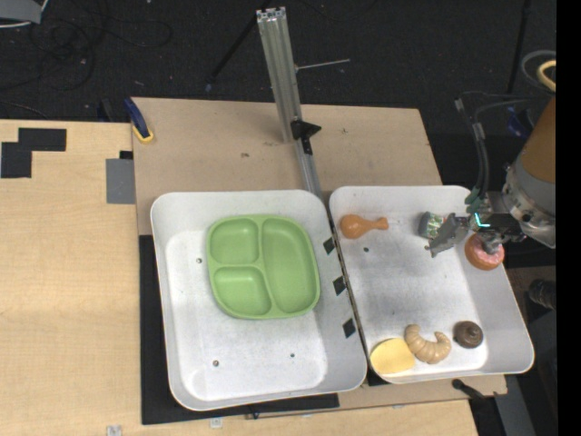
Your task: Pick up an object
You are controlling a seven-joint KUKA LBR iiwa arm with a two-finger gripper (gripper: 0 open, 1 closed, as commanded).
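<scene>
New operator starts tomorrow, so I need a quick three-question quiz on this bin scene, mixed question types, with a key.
1. True or false: the green tray lies in the right bin.
2. Which thing lies nearest the pincer? A) orange pear B) red ball C) croissant
3. Fill in: the yellow disc touches the ____.

Key: 1 false, it lies in the left bin. 2 B. 3 croissant.
</scene>
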